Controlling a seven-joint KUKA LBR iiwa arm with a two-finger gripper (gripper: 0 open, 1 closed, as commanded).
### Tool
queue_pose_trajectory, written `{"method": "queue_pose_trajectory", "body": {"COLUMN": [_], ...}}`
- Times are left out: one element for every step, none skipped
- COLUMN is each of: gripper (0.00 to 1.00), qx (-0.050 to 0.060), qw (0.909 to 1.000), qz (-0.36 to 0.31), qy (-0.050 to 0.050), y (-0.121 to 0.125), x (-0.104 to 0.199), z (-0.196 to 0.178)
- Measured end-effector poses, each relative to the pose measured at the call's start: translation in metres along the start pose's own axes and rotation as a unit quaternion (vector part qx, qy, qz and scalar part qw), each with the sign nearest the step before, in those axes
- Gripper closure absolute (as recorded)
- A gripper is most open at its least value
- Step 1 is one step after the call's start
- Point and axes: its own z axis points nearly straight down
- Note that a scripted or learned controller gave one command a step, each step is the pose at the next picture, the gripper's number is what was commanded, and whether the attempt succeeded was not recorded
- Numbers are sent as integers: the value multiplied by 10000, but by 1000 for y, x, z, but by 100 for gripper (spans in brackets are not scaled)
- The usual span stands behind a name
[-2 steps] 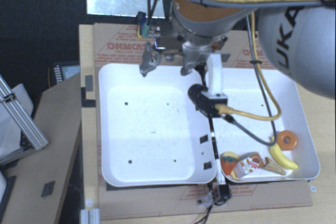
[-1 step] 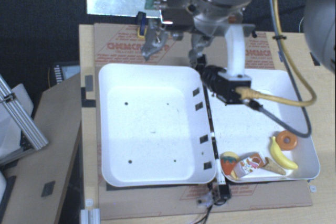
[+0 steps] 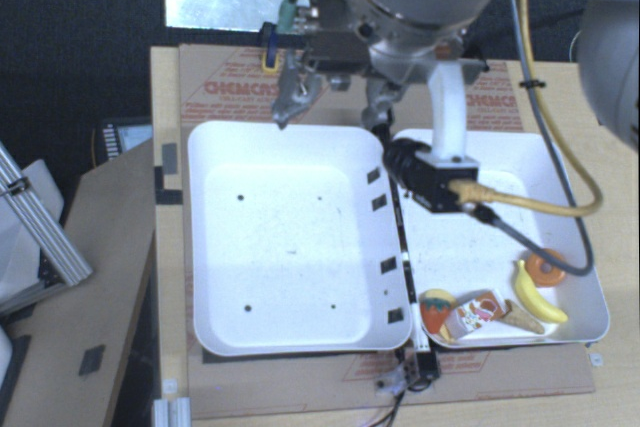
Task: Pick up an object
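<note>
White plastic makes up both bins, and everything we might lift lies in the lower right corner of the right bin [image 3: 590, 315]: a yellow banana [image 3: 538, 295], an orange round fruit [image 3: 546, 267] touching its upper end, a red-and-white packet [image 3: 472, 312], a reddish round piece [image 3: 437, 307] against the packet's left side, and a small brown wedge [image 3: 522, 320] under the banana. The gripper [image 3: 333, 107] hangs at the upper centre of the frame, above the far rim of the left bin [image 3: 200, 215], well apart from that cluster. To do this step well, we judge the arm should travel toward the lower right and pick the banana, which has the most open floor around its outer curve, then come down with the jaws straddling its narrow width, not its length, keeping clear of the bin wall and the neighbouring fruit. As we read it, the two fingers [image 3: 288, 105] stand spread wide, tips pointing down, with nothing between them and touching nothing.
</note>
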Motion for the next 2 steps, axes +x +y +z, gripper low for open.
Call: {"method": "queue_pose_trajectory", "body": {"gripper": [0, 0], "qx": [-40, 11], "qw": [10000, 10000], "qz": [33, -8], "qy": [1, -1], "y": [112, 46], "x": [-8, 1], "z": [-1, 0]}}
